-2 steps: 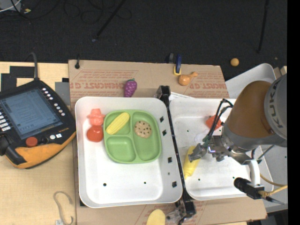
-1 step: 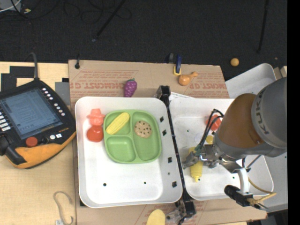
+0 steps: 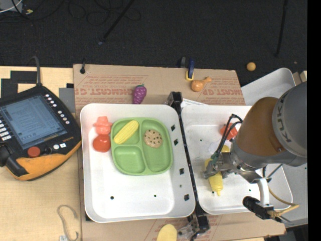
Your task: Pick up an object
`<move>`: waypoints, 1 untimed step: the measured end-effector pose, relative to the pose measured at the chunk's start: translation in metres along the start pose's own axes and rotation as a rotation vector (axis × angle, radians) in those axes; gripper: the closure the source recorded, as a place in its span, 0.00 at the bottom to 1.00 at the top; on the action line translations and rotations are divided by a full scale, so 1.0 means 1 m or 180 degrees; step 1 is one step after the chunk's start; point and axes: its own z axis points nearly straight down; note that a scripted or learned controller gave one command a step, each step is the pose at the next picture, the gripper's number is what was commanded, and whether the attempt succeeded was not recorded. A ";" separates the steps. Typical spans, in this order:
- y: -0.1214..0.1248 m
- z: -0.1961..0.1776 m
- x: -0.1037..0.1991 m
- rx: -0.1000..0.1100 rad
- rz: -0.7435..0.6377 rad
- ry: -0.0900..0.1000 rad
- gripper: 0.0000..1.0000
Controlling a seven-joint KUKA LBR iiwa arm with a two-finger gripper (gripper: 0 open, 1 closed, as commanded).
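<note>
I am lowering my gripper (image 3: 214,170) onto the yellow toy (image 3: 216,184) just under it; I can't tell its state, squeezing comes next

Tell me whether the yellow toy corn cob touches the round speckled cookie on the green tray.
Apart. The camera view shows a raised green divider between the yellow toy corn cob and the round speckled cookie.

The arm (image 3: 273,129) reaches in from the right, end effector (image 3: 214,170) lowered.
</note>
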 end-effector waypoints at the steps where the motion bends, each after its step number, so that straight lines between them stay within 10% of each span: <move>1: -0.002 -0.041 -0.002 -0.0018 -0.0008 -0.0006 1.00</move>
